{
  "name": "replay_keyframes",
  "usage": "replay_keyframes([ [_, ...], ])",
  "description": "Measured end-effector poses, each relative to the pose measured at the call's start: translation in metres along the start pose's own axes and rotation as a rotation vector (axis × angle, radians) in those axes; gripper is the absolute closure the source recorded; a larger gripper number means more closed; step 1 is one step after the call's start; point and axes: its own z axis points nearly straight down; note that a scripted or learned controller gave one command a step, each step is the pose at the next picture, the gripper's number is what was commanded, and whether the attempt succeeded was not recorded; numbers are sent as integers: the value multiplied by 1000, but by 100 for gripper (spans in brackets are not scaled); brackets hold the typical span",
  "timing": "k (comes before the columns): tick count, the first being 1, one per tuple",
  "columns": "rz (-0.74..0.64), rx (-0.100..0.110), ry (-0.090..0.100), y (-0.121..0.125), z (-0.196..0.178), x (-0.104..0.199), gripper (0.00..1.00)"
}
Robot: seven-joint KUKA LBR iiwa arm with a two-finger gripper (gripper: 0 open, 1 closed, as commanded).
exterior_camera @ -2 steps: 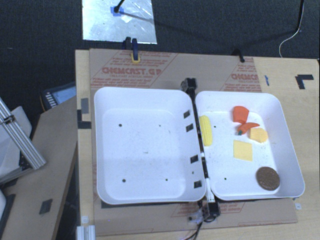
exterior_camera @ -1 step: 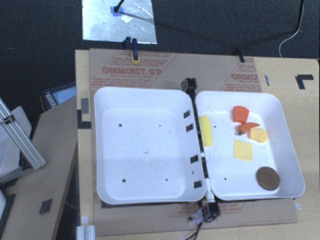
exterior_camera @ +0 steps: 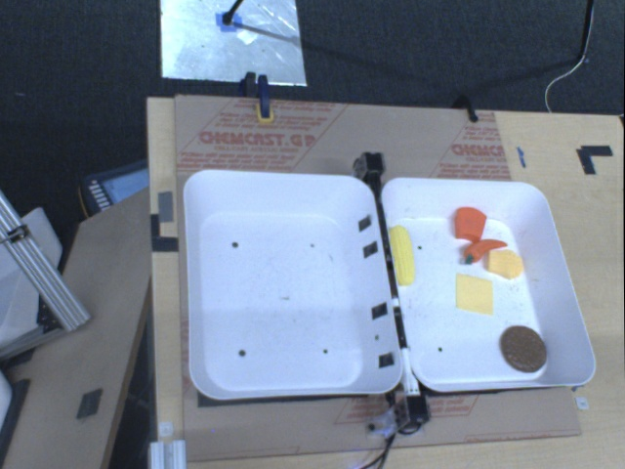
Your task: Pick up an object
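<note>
Dark carpet, a cardboard-topped bench (exterior_camera: 293, 135), and two white bins clipped side by side.

So the left bin (exterior_camera: 210, 198) has nothing for me, and everything worth grabbing sits in the right bin (exterior_camera: 547, 213): a yellow corn cob (exterior_camera: 401, 254) lying right along the divider wall, an orange piece (exterior_camera: 470, 223) with a small carrot (exterior_camera: 482, 249) just below it, a yellow-orange chunk (exterior_camera: 506, 264) touching the carrot's tip, a flat yellow square (exterior_camera: 476, 294) in the middle, and a brown disc (exterior_camera: 523, 348) near the front corner. Can't tell what state my claw is in from here. I'd guess the disc or the chunk is easiest, since the corn hugs the wall and the square lies flat.
</note>
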Motion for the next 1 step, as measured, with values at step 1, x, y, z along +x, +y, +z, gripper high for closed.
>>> replay_keyframes([
  [1,0,0,0,0,0,0,100],
])
